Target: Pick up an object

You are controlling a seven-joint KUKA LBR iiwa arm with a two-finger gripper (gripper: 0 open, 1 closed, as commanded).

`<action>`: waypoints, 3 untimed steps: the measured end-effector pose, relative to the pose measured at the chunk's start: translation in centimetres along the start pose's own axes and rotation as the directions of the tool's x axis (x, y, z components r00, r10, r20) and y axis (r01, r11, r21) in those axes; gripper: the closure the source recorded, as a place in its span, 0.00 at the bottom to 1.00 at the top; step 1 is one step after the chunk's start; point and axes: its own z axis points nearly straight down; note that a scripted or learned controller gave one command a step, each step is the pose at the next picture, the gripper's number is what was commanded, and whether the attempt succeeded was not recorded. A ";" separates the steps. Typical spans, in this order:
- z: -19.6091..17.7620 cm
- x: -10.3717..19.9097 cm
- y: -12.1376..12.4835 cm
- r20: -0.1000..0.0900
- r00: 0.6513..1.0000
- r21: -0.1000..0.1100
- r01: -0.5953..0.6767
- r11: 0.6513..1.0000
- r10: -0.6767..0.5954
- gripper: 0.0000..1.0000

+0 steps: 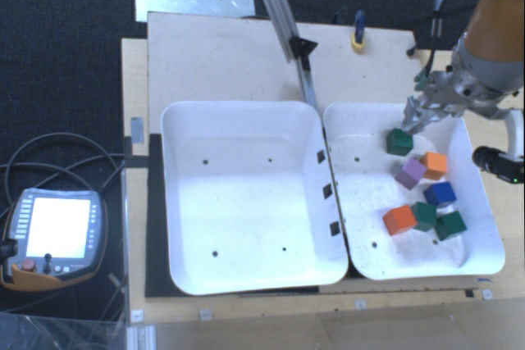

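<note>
Bench (221, 61), pale board, bearing two shallow white bins side by side. Left bin (176, 176): no loose items seen on its floor, only small dark dots. Right bin (361, 258): seven small blocks, all in its right half. Dark green block (399, 142), uppermost, near the far wall. Purple block (410, 173) below it, touching an orange block (435, 165) at its right. Blue block (440, 193) below those. Larger orange block (399, 220) at lower left of the group, touching a green block (424, 215); another green block (450, 225) just beside that one at the right. Arm: grey with orange band, entering from the right. Gripper (416, 117): poised over the right bin's far side, just above the dark green block; whether its fingers are apart or together cannot be told, and no block is seen between them. Handheld control pendant (53, 238) with lit screen, on the floor left of the bench.
</note>
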 end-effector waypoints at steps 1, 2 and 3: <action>0.1 5.5 -0.2 0.000 1.000 0.001 0.000 1.000 0.000 1.00; 0.4 10.3 -0.2 -0.001 1.000 0.001 -0.001 1.000 0.001 1.00; 0.8 15.4 0.2 -0.001 1.000 0.001 0.000 1.000 0.000 1.00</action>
